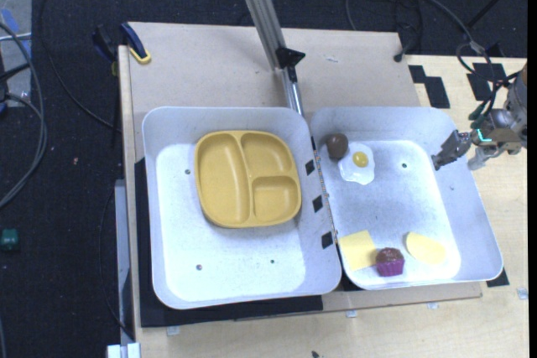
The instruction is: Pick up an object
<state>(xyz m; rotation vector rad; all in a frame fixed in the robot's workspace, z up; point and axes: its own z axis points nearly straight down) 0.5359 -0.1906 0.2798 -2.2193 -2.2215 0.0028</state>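
The right bin holds several small objects. A brown ball sits at its back left, with a fried egg beside it. Along the front lie a yellow square slice, a purple round piece and a yellow oval piece. My gripper hovers at the bin's right rim, far from all of them, with nothing seen between its fingers.
The left bin carries a yellow divided plate. A grey metal pole slants down from the top to the gap between the bins. Black clips mark the seam between them.
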